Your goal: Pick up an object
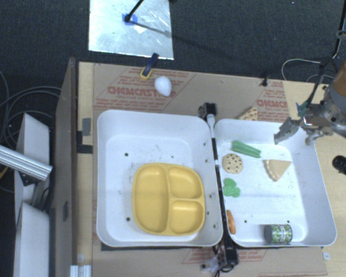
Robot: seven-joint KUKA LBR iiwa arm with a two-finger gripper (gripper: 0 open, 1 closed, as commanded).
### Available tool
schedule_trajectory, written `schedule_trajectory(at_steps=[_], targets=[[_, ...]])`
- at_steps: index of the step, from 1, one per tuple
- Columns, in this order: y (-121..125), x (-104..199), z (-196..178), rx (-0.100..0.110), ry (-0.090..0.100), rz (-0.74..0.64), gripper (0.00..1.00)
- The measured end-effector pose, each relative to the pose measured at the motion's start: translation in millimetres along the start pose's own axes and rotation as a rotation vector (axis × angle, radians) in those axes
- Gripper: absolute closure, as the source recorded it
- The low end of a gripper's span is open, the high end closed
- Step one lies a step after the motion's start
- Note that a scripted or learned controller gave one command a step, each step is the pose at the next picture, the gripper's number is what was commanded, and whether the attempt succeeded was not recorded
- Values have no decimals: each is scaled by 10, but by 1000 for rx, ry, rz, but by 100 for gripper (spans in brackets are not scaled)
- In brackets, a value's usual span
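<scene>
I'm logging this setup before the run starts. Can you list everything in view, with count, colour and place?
bins: 2, white, side by side on the bench
tray: 1, yellow, three compartments, in the left bin
bean pod: 1, green, right bin, upper left
cookie: 1, tan with dark chips, right bin, by the left wall
wedge: 1, tan, right bin, middle
broccoli: 1, green, right bin, below the cookie
carrot: 1, orange, right bin, lower left corner
can: 1, green label, lying on its side, right bin, near edge
egg: 1, white, on the cardboard behind the left bin
arm: 1, grey, at the right
end effector: 1, grey, over the right bin's far right corner
</scene>
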State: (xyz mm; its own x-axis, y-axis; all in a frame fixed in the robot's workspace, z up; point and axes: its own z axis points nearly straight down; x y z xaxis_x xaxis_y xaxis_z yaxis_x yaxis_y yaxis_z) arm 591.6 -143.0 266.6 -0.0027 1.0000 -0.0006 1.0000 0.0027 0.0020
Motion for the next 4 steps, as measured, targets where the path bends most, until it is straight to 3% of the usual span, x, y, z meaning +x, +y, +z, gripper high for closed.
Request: schedule_trajectory(at_steps=[1, 2, 3, 4], targets=[[167, 340, 885, 6, 3, -5, 0], [738, 563, 1857, -3, 0, -5, 0], [775, 155, 1809, -2, -1, 3, 0], [785, 176, 1701, -5, -1, -1, 100]])
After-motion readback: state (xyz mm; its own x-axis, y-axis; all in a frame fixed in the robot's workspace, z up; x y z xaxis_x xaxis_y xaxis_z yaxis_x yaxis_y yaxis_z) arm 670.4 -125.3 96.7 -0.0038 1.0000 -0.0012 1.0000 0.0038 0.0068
